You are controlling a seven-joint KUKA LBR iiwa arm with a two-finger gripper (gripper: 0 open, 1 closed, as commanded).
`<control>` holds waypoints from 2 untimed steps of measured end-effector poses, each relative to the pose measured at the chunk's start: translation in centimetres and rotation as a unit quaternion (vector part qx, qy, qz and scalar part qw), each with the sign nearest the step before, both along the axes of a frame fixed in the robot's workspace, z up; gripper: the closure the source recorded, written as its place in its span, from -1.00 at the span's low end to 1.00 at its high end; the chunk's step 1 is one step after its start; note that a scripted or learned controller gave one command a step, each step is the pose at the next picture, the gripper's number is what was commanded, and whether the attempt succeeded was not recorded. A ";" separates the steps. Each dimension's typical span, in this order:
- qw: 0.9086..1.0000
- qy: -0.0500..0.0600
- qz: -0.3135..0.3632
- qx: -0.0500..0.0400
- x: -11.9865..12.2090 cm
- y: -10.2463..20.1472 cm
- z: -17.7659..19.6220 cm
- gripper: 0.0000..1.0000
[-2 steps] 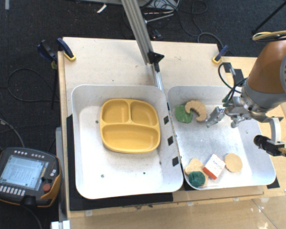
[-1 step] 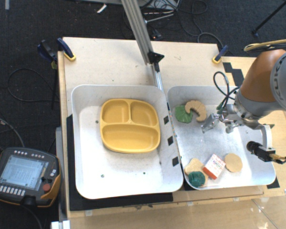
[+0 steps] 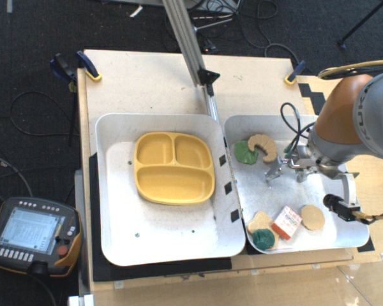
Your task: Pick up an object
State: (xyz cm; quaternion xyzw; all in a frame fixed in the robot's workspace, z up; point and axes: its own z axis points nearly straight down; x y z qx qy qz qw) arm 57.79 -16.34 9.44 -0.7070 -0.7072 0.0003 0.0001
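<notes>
**Robot arm poised over the right bin of small objects**

A pale wooden surface (image 3: 147,81) fills the middle of the scene, seen from above at a slant, with dark carpet and cables around it. Two shallow white bins sit side by side on it.

The left bin (image 3: 115,228) is the larger-looking one. A yellow plate (image 3: 174,168) with three compartments lies in its upper middle, flat and upright.

The right bin (image 3: 345,234) holds the small things. The grey arm (image 3: 354,116), with its orange band, reaches in from the right and hangs over the bin's upper half. Its gripper (image 3: 284,169) points left and down, just above the bin floor; the metal fingers (image 3: 270,174) look slightly apart with nothing between them, though they are small and hard to read.

Near the bin's upper left, a green lump (image 3: 245,153) touches a tan curved piece (image 3: 265,145); both lie just beside the fingers, up and to the left. Along the lower edge, well apart from the gripper, sit a tan biscuit shape (image 3: 259,221) touching a dark green object (image 3: 263,238), then a small red and white box (image 3: 287,222), then a round tan disc (image 3: 313,217).

A handheld control pendant (image 3: 32,231) with a lit screen rests on the floor at lower left.
</notes>
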 end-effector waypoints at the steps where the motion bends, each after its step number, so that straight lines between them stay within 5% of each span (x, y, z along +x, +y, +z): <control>1: 1.000 -0.001 0.000 0.000 0.1 0.0 1.1 1.00; 2: 1.000 -0.003 0.000 -0.001 0.5 -0.7 5.7 1.00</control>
